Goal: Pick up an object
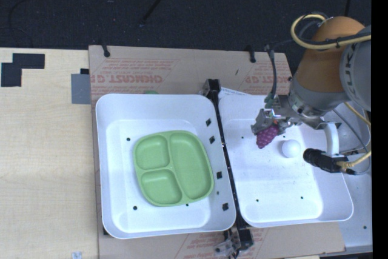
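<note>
- Looking down at a slant on two shallow white bins side by side on a bench.
- Far left of the gripper, in the left bin [115,130]: a pale green divided plate [173,167] with three compartments, lying flat.
- Between the bins, left of the gripper: a black divider strip [219,154].
- In the right bin [285,203]: the gripper [268,124], reaching in from the right on a grey arm with an orange band [330,63].
- Just below the gripper tip, seemingly touching it: a small purple bunch of toy grapes [265,137], knobbly; probably light, slightly soft and lumpy, so likely to slip unless pinched across its middle.
- Whether the grapes sit between the fingers, and how far apart those fingers stand: cannot tell from this angle.
- Just right of and below the gripper: a small white ball [290,148], smooth and round, likely light but prone to rolling away; best taken squarely across its widest part.
</note>
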`<state>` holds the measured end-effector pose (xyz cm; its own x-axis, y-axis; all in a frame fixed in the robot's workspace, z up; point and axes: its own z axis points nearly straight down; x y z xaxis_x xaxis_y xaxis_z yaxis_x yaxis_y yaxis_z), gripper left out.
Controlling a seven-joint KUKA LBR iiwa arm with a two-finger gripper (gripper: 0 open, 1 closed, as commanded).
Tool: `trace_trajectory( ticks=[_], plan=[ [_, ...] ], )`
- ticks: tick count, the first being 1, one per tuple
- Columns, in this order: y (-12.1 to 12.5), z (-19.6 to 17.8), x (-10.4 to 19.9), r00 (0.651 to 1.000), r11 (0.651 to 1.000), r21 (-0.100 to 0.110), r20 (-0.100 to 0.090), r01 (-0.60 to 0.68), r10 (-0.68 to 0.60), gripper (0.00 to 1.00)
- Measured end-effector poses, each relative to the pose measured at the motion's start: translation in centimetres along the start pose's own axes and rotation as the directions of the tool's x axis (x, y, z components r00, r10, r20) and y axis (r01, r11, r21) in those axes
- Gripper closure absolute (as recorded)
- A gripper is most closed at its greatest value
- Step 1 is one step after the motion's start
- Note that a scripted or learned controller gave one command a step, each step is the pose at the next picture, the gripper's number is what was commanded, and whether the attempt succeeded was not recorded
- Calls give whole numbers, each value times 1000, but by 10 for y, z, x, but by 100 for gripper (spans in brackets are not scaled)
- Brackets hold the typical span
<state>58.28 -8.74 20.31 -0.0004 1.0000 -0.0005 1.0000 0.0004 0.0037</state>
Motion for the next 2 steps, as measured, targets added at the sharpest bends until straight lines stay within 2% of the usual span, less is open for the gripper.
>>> trace_trajectory(
  ticks=[1,2],
  plan=[
    [1,-37,-2,1000,1000,2,0,-1,1,100],
    [-4,-44,48,1000,1000,6,-1,3,-3,100]
  ],
)
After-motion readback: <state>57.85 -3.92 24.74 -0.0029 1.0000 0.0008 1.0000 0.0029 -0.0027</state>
